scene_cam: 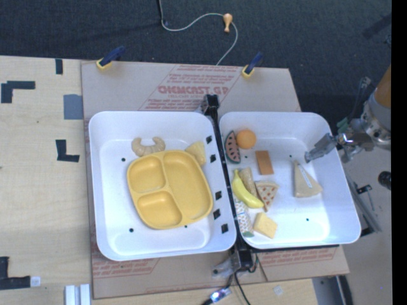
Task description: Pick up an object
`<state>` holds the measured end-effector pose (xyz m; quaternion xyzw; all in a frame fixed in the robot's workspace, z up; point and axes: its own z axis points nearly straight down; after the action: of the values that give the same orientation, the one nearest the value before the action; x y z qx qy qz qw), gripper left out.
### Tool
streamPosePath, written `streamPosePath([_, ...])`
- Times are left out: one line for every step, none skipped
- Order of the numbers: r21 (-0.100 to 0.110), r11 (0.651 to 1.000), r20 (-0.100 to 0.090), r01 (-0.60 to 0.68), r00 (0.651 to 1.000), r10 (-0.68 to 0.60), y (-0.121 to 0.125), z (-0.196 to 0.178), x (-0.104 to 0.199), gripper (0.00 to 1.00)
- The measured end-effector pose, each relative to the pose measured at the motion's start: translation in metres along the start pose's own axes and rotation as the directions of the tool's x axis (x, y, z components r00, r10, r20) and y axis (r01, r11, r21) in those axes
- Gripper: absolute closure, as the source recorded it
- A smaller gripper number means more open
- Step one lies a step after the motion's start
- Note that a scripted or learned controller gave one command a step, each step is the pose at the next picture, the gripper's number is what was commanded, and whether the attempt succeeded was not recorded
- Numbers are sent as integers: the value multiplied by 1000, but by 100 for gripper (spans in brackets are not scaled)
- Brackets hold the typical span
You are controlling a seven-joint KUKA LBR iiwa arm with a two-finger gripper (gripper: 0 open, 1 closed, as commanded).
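Observation:
My gripper (315, 151) hangs over the right edge of the right bin (331, 230), just up and right of a tan sandwich wedge (305, 182), and I see nothing held in it. Further left in this bin lie an orange ball (247, 138), a watermelon slice (231, 147), a brown cracker (264, 162), a banana (245, 192), a pizza slice (267, 192) and a cheese cube (265, 225).
The left bin (105, 170) holds a yellow divided plate (169, 188), a tan croissant (147, 146) and a pale yellow wedge (198, 151). A black clamp (210, 103) sits where the bins meet. Blue clips (110, 57) pin the cardboard underneath.

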<state>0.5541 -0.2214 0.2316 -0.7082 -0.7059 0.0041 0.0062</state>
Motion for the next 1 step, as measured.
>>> streamPosePath([-13,1000,3,4,1000,-4,2,-8,0,0])
